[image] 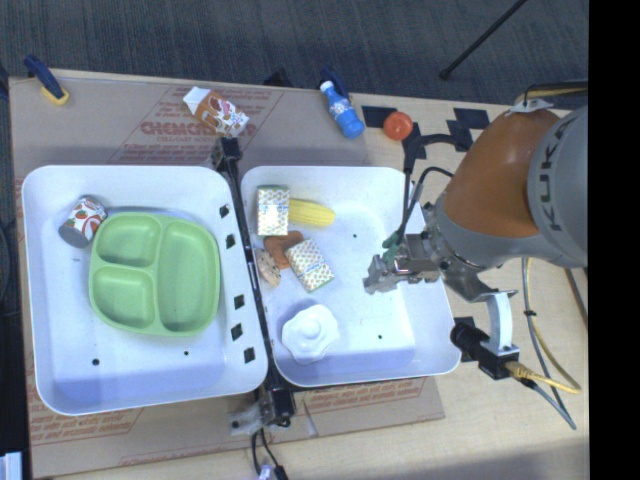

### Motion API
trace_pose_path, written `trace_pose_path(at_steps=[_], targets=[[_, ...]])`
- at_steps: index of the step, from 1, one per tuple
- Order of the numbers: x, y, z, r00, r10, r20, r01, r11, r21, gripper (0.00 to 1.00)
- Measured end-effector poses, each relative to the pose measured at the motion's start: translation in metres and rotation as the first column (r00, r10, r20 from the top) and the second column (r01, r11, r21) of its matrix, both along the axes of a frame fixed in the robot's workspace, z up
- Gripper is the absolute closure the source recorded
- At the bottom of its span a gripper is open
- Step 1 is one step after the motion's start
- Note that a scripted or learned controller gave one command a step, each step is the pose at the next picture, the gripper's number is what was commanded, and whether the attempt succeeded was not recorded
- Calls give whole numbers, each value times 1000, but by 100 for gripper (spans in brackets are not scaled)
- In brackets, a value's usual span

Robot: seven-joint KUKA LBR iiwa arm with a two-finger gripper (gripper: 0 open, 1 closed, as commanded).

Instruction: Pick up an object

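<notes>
Gripper (383, 273) fingers were too small/blurred to read. Arm (520, 193) was cut off at right edge. Green plate (155, 271) hid part of the can (82, 219). Box labels were unreadable.

Green tray (155, 273): smooth matt plastic. Bins (60, 368): glossy white plastic. Packets (310, 265): shiny foil.

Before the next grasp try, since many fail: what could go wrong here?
The gripper hovers over bare floor of the right bin, apart from the objects, so it may close on nothing. The yellow corn, two patterned boxes and brown piece crowd together; a grab may catch several.
</notes>
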State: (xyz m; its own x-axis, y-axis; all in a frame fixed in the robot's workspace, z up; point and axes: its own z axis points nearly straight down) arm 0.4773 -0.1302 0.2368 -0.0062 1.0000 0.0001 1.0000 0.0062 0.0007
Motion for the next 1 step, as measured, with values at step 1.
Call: trace_pose_path(at_steps=[1], targets=[[-1,-12,3,1000,-1,-1,1,1000,0,100]])
